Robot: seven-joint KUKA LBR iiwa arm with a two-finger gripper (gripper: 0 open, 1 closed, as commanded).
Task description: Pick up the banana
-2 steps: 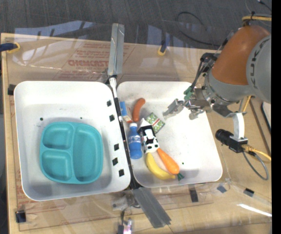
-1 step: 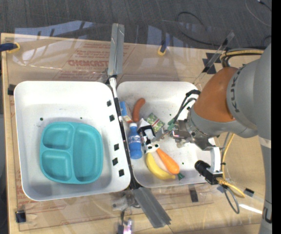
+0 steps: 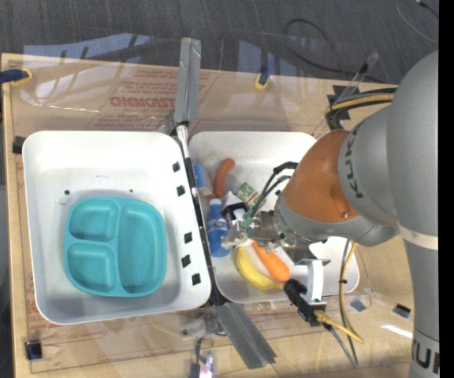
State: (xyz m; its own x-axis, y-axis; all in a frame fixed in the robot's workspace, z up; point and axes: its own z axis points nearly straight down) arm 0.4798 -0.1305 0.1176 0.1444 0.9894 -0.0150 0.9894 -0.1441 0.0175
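Observation:
A yellow banana lies near the front of the right bin, with an orange carrot-like piece resting across its right side. My gripper hangs just above the banana's upper end, under the orange wrist band, and the wrist and cables hide most of it. Nothing shows between its fingers.
A teal divided plate sits in the left bin. The right bin also holds a red sausage, a blue bottle along its left wall and a small green item. The grey divider bar runs between the bins.

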